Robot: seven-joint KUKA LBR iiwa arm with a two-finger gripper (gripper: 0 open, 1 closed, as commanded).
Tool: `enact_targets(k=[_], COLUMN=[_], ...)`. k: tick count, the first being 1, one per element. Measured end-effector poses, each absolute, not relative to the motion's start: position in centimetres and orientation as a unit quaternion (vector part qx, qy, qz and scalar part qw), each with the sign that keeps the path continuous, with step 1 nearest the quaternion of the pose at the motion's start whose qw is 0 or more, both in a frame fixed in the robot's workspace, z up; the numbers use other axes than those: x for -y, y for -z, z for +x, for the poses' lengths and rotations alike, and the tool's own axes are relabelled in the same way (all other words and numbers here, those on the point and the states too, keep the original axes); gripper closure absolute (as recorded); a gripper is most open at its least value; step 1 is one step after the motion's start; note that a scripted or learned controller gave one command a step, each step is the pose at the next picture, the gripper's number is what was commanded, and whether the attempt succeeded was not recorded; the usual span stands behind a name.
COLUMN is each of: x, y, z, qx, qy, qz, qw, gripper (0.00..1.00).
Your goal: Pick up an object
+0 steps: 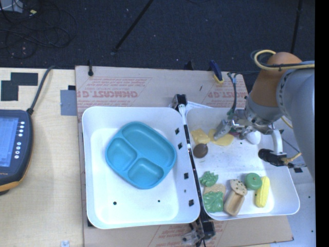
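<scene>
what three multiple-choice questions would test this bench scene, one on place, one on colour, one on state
1. Where does the divided plate lie?
A. in the left bin
B. in the right bin
C. on the cardboard

2. What colour is the corn cob?
A. red
B. yellow
C. blue

3. How does the gripper stand relative to the corn cob?
A. clamped on it
B. apart from it, near the right bin's upper part
C. resting on top of it

Answers:
1 A, the blue plate sits inside the left bin.
2 B, the cob by the right bin's lower right corner is yellow.
3 B, the gripper is up by the yellow pieces, with bare bin floor between it and the cob.
</scene>
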State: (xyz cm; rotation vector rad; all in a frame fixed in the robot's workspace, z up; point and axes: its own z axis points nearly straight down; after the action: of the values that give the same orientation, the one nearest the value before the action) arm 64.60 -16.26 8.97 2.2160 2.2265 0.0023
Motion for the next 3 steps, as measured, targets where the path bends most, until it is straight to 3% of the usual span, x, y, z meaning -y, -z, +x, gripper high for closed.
enact_targets(k=[1,2,3], x=[14.11,14.16,14.15], y=[-8.79,-9.79,-9.76], z=[64.37,64.35,64.35], qx=[-0.708,-0.709,-0.709], qy=[0.0007,0.0015,0.0018], qz=[0.706,0.706,0.705], qw=[-0.001,-0.002,-0.002], gripper=[0.0,1.0,0.0])
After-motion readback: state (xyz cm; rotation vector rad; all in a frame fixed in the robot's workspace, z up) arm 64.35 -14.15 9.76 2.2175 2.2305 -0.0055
